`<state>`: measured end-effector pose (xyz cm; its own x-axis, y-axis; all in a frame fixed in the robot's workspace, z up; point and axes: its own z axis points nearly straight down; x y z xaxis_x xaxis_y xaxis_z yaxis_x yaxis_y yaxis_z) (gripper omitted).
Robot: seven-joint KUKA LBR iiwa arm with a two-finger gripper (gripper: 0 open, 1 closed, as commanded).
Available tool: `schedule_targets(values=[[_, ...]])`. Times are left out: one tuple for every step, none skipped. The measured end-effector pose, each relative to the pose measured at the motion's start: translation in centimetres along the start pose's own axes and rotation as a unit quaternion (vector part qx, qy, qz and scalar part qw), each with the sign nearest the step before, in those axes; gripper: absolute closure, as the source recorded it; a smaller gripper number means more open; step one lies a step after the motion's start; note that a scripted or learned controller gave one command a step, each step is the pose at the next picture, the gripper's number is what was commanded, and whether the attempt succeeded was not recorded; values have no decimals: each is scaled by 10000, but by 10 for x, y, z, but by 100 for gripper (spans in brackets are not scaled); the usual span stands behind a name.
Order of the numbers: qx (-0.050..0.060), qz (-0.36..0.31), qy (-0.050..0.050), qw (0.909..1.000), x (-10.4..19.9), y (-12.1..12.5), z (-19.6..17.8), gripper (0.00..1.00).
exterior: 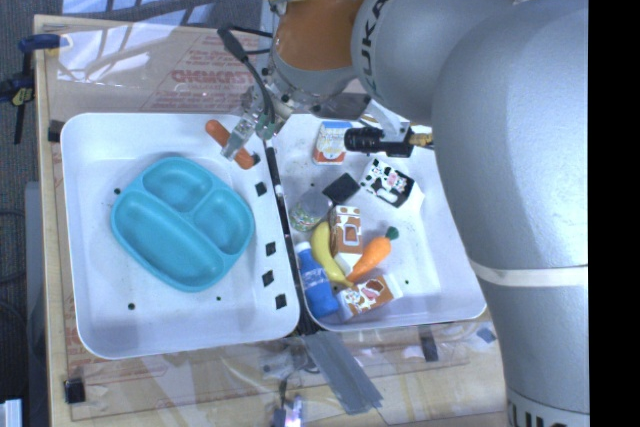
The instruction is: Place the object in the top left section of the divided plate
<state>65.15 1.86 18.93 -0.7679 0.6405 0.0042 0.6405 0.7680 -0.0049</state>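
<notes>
A blue divided plate (180, 220) lies in the left bin (90, 315), with three sections. My gripper (241, 139) hangs over the back right corner of that bin, beyond the plate's far right edge. Its fingers (247, 127) are shut across a small orange-red sausage-shaped object (219, 131), whose two ends stick out on either side of them. The object is well apart from the plate, and whether it touches the bin floor I cannot tell.
The right bin (440, 285) holds several items: a yogurt carton (330, 141), a cow-patterned pack (386, 183), a can (308, 211), a banana (322, 251), a carrot (368, 255), a blue bottle (318, 291). The arm's bulk covers the right side.
</notes>
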Motion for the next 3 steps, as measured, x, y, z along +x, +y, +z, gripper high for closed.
schedule_targets(values=[[1, 3, -3, 10000, -1, 0, 0, 0], [15, 2396, 7, 9709, 69, -24, 1, 0], [15, 3528, 6, 9357, 128, -74, -18, 0]])
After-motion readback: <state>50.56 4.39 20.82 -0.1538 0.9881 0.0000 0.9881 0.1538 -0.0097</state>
